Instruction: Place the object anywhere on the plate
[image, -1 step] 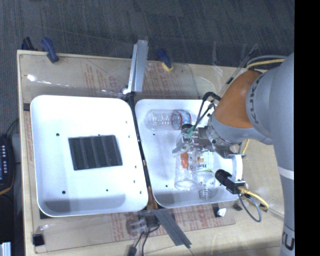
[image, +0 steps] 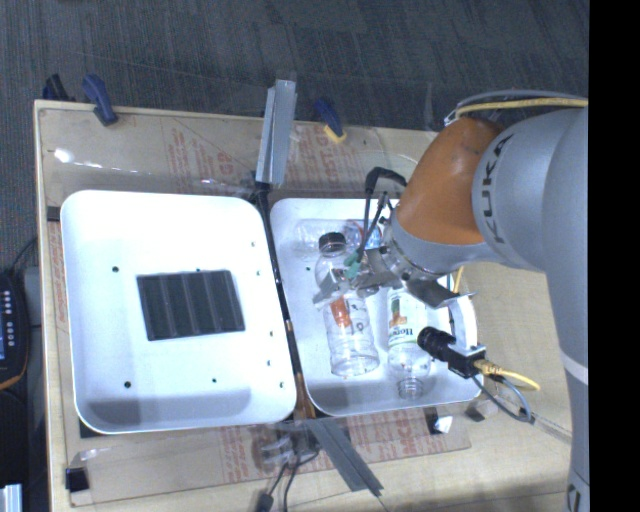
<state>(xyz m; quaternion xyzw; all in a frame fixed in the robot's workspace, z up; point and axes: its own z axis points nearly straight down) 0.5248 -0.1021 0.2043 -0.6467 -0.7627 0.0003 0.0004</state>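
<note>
Smooth white bins (image: 90, 300) — dark ribbed plate (image: 190, 304), clear bottles (image: 350, 325)

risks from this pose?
1. The end effector sits over two clear bottles lying side by side in the right bin; the left bottle and the right bottle almost touch, so a pick may snag both or slip off.
2. The dark plate is in the left bin; the carry must cross the divider.

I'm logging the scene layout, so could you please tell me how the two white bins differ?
The left bin carries a dark ribbed plate; the right bin holds clear plastic bottles. The arm's claw hangs over the right bin, not the left. Both bins are white, shallow and round-cornered.
</note>
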